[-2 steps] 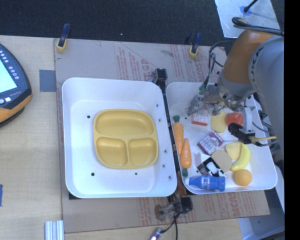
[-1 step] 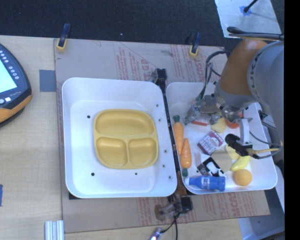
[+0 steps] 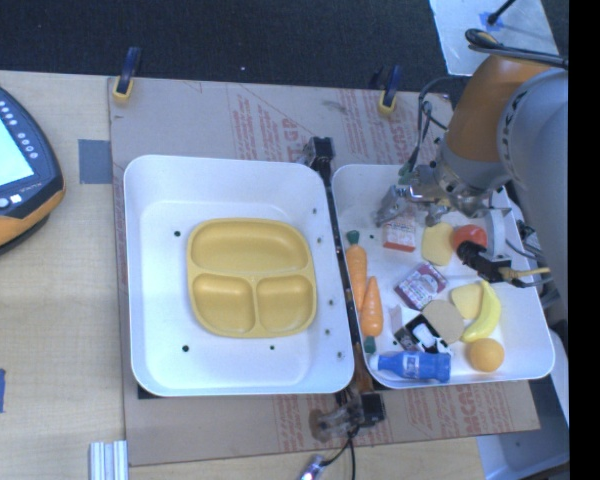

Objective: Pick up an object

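- Left bin [image 3: 140, 268]: I log one yellow divided tray [image 3: 250, 273].
- Divider side of right bin [image 3: 540, 363]: two carrots [image 3: 364, 288], blue bottle [image 3: 413, 367].
- Right bin, far corner: hand [image 3: 412, 200] low over small packet [image 3: 400, 234]; grip state I cannot tell.
- Right side: banana [image 3: 488, 313], orange [image 3: 486, 354].
- Risk: crowded items, so I judge a nudge or double-catch likely.

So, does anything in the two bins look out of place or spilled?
Nothing stands out. The yellow tray lies flat in the left bin; the right bin holds a crowded but contained pile, with two carrots along its left wall.
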### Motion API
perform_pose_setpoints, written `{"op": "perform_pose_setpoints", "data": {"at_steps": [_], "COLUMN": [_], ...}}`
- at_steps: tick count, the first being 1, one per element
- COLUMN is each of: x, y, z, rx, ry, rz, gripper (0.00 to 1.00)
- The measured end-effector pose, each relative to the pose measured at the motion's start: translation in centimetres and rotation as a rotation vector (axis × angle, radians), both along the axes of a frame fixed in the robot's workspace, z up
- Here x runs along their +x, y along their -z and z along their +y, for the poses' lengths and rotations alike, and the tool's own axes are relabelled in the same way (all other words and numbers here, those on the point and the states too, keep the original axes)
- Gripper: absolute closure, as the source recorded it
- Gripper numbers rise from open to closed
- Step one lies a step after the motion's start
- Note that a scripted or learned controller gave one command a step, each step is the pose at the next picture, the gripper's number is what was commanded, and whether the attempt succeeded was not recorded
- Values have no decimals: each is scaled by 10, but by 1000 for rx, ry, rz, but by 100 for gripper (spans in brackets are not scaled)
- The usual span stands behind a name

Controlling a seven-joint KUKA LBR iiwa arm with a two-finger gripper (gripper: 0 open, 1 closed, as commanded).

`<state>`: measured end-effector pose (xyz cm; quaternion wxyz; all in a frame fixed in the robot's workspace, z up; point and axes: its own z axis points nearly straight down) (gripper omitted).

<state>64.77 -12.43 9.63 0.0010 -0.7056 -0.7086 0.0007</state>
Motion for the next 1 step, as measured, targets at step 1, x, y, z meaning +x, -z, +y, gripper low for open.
{"op": "perform_pose_setpoints", "data": {"at_steps": [1], "x": [9], "y": [4], "z": [29], "rx": [0], "ry": [0], "rz": [-1], "gripper": [0]}}
